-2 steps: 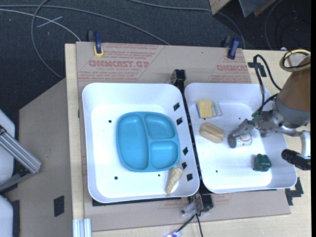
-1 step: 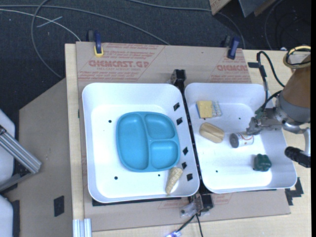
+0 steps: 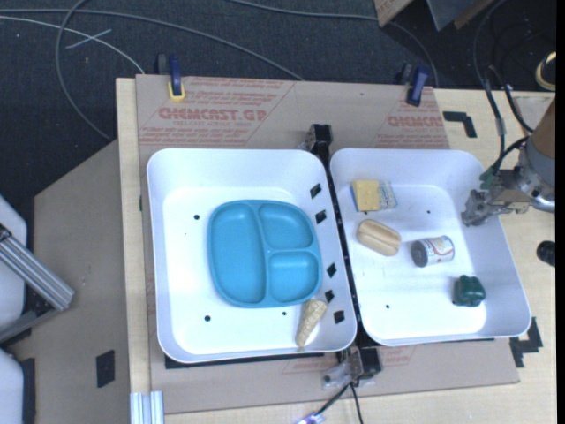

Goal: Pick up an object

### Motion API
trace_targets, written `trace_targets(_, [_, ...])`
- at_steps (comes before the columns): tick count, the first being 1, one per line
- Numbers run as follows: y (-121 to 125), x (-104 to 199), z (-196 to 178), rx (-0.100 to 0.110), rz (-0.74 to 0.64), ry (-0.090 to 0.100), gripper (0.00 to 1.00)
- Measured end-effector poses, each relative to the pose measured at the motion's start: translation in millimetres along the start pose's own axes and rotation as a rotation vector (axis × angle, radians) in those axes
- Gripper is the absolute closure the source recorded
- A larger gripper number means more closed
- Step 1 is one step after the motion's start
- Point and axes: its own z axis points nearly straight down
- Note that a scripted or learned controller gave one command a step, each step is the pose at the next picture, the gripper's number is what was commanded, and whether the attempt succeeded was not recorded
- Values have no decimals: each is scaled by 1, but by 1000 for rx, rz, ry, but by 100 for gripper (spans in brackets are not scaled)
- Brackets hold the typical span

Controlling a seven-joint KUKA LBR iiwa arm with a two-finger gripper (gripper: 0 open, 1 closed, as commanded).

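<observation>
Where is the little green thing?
In the camera view, the green thing sits in the right bin's near right corner, just beyond the small can.

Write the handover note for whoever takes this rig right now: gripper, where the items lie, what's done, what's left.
Gripper: at the right bin's right rim, above the items; nothing visible between its fingers, and whether it is open is unclear.
Right bin: yellow sponge-like block near the top, tan bread-roll piece below it, small can on its side to the roll's right, dark green piece toward the lower right.
Left bin: blue divided plate in the middle, pale cone-shaped piece by its lower right corner.
Done: no pick yet.
Left: descend on one item, grasp, lift. The can lies nearest.
</observation>
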Motion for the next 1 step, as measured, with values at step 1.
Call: trace_targets(1, [0, -4, -65, -1, 0, 0, 100])
